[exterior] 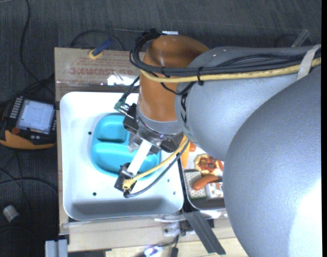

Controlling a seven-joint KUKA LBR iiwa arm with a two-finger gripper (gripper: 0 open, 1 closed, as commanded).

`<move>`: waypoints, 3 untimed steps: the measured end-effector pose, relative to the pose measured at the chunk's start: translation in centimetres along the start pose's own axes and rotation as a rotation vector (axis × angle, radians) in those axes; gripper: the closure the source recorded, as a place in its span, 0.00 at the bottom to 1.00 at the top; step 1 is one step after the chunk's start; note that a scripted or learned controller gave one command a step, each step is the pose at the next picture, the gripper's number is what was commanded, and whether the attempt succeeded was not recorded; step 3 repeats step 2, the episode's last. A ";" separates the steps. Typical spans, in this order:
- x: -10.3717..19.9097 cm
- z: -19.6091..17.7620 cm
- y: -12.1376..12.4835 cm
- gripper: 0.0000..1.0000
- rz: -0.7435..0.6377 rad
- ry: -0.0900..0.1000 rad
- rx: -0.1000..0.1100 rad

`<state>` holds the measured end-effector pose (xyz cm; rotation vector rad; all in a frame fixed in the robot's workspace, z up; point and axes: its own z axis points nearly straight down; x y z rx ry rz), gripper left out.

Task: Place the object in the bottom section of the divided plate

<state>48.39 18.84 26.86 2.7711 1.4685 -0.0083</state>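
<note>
A turquoise divided plate [108, 146] lies in the left white bin [72, 165], with a ridge splitting it into an upper and a lower section. The arm's orange band and wrist hang directly over the plate's right side and hide that part of it. My gripper [151, 137] is under the wrist, just above the plate's right edge. I cannot make out any object held there.
The right bin [185, 194] holds toy food, including an orange-red piece [207, 164] and a hot dog [202, 182], mostly hidden by the arm. A brown cardboard sheet [85, 68] lies behind the left bin. A hand-held screen unit [29, 119] sits on the floor at left.
</note>
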 end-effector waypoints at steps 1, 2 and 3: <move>0.0 0.0 0.0 0.00 0.000 0.000 0.000; -2.0 6.7 1.3 0.00 0.377 -0.002 0.000; -2.0 6.7 1.3 0.00 0.377 -0.002 0.000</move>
